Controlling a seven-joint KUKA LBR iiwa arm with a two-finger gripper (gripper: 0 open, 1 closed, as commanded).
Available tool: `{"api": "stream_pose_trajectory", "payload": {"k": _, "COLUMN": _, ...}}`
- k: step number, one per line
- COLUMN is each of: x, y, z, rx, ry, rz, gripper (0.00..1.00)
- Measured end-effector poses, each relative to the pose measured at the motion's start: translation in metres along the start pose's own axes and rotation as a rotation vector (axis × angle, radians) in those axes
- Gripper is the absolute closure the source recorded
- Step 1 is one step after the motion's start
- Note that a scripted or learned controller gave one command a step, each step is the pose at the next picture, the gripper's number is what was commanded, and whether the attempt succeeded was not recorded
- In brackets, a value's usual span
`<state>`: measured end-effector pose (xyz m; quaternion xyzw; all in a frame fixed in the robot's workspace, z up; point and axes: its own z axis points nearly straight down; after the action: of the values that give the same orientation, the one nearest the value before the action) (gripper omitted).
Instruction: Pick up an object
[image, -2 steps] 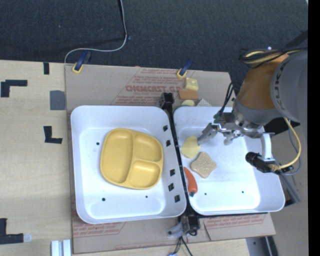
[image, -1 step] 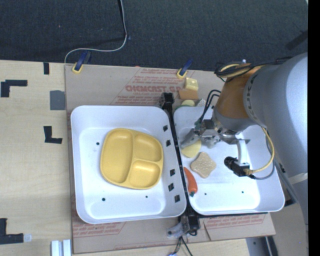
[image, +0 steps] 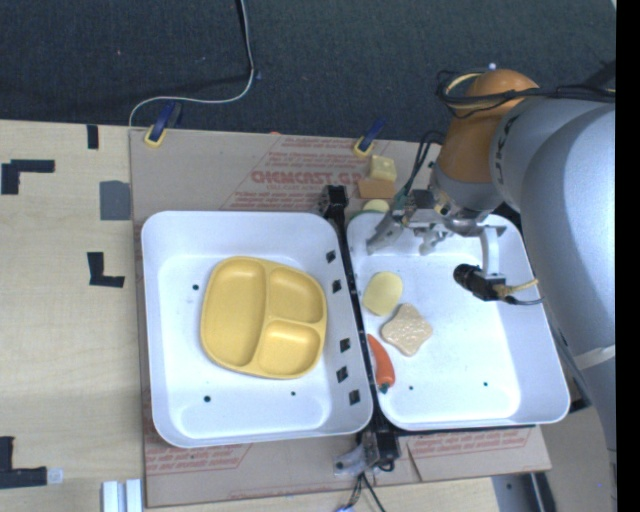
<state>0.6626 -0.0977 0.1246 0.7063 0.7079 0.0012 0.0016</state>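
In the right bin (image: 500, 400) lie a pale yellow round piece (image: 383, 293), a beige bread-shaped piece (image: 406, 330) and an orange carrot (image: 381, 362) along the left wall. My gripper (image: 405, 236) hangs over the bin's far left corner, just above the pale round piece and apart from it. Its two metal fingers (image: 382, 234) stand apart, with nothing between them.
The left bin (image: 175, 400) holds a yellow sectioned plate (image: 265, 317). A tan block (image: 379, 178) and a small pale object (image: 375, 207) sit beyond the right bin's far edge. The grey arm (image: 560, 200) covers the right bin's right side.
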Motion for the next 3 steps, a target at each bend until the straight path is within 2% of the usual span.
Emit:
{"api": "stream_pose_trajectory", "payload": {"k": 1, "x": -0.002, "y": -0.033, "z": 0.042, "rx": 0.006, "ry": -0.001, "rz": 0.002, "gripper": 0.0}}
{"api": "stream_pose_trajectory", "payload": {"k": 2, "x": 0.0, "y": -0.028, "z": 0.025, "rx": -0.009, "ry": 0.001, "rz": 0.001, "gripper": 1.0}}
{"api": "stream_pose_trajectory", "payload": {"k": 3, "x": -0.001, "y": -0.031, "z": 0.03, "rx": 0.003, "ry": 0.001, "rz": 0.001, "gripper": 0.0}}
